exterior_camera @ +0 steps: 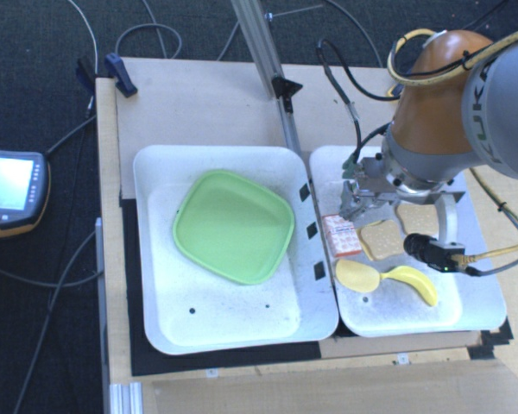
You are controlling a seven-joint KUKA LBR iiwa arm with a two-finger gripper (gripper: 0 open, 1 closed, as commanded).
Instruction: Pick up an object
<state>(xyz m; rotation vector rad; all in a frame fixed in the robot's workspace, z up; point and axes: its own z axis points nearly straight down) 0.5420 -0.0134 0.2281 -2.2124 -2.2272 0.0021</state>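
Observation:
My gripper [360, 203] hangs low over the right bin [475, 304], at its left side, under the grey wrist and orange band. Just below it lies a small red-and-white box [341, 235] against the bin's left wall. A tan slice of toast [382, 240] lies right of the box, partly under the arm. In front of these rest a yellow spoon-shaped toy [359, 276] and a yellow banana [416, 283]. The wrist hides the fingertips, and I see nothing between them.
The left bin [155, 317] holds a green square plate [234, 226]. A metal pole [261, 37] slants down to the gap between the bins. Cables loop around the arm, and a black connector [430, 250] sits above the banana. A teach pendant [9, 190] lies off the bench at left.

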